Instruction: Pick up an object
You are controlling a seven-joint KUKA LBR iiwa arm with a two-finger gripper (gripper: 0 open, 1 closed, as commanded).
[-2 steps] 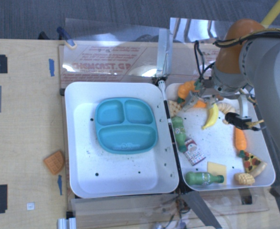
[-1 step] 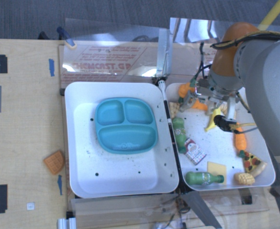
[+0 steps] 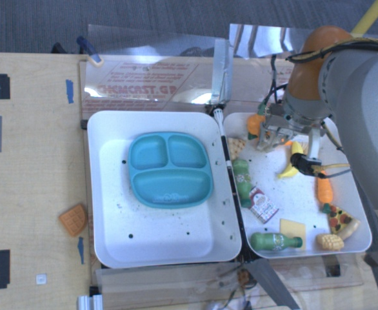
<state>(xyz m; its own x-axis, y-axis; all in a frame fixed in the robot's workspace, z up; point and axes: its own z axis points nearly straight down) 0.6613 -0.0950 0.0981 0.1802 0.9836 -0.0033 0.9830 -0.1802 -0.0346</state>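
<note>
My gripper (image 3: 273,139) hangs over the far left part of the right bin (image 3: 363,237), its fingers apart with nothing between them. Just to its left lies a small orange toy (image 3: 255,124), and a yellow banana (image 3: 291,165) rests just to its right and nearer the front. Further toy foods are spread over this bin: a waffle piece (image 3: 235,147), a green vegetable (image 3: 242,179), a red and white packet (image 3: 263,206), a cheese slice (image 3: 292,227), a green bottle (image 3: 276,241), corn (image 3: 329,241), a pizza slice (image 3: 341,221) and a carrot (image 3: 324,190).
The left bin (image 3: 111,237) holds a blue divided plate (image 3: 170,170). An orange waffle-like toy (image 3: 73,219) lies on the bench left of the bins. The arm's grey body and cables cover the right bin's far right corner. A clear plastic sheet stands behind the bins.
</note>
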